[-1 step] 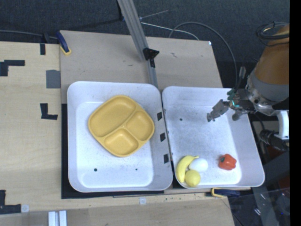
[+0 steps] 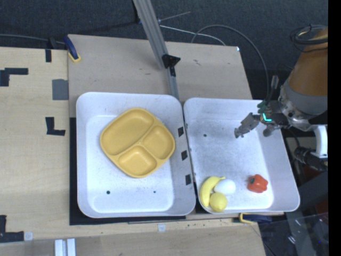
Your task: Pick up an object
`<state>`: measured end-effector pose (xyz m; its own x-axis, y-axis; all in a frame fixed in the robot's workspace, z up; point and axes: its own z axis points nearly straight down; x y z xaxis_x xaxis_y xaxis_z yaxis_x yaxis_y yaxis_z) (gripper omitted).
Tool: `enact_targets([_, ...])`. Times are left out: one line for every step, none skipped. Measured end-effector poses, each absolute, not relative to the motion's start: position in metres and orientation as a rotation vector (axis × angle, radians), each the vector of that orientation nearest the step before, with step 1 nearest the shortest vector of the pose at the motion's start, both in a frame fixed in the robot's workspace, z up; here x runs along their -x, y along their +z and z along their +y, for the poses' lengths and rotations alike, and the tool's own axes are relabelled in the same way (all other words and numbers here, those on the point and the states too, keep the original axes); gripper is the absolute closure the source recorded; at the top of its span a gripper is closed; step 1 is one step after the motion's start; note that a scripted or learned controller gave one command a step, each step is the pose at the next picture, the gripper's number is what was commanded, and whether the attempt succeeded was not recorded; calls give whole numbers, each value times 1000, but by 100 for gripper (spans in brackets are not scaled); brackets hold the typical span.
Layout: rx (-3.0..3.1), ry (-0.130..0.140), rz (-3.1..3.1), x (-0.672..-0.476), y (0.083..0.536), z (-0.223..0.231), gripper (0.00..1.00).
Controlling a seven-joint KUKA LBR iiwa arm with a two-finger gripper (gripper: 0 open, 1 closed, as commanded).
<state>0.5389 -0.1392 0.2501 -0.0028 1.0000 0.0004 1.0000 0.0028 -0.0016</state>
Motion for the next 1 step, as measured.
enact_targets([2217,8,-2218,-543,191,-145,0])
